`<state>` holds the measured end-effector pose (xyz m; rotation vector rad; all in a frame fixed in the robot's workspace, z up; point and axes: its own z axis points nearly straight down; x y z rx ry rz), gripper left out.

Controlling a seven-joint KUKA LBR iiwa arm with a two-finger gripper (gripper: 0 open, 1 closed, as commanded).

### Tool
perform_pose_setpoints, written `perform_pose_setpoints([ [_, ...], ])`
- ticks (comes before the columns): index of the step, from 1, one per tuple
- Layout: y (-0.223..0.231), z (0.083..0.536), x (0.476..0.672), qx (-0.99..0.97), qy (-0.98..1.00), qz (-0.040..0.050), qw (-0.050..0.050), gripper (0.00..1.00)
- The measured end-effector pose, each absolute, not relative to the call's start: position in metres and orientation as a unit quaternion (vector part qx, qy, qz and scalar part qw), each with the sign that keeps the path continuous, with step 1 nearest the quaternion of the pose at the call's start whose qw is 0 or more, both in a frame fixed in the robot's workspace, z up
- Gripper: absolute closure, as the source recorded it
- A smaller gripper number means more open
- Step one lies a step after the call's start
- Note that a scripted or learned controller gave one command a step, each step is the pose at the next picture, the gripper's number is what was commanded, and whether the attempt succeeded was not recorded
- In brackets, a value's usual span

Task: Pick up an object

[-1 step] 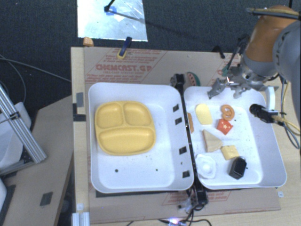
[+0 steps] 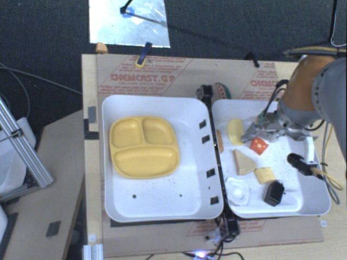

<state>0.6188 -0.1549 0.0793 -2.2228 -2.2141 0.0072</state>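
The pincer [image 2: 258, 135] hangs low in the right bin [image 2: 312, 202]; whether it is apart or together I cannot tell. A red object [image 2: 259, 145] lies just beneath it, a pale yellow piece [image 2: 235, 131] just beside.

I see the divided plate [image 2: 144, 147] in the left bin [image 2: 116, 199]; the food pieces [image 2: 245, 161] lie in the right bin [image 2: 314, 202].
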Motion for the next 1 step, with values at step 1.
perform_pose_setpoints([
  [1, -0.1341, 0.0844, 0.6006, -0.707, -0.707, 0.0002, 0.001, 0.0],
])
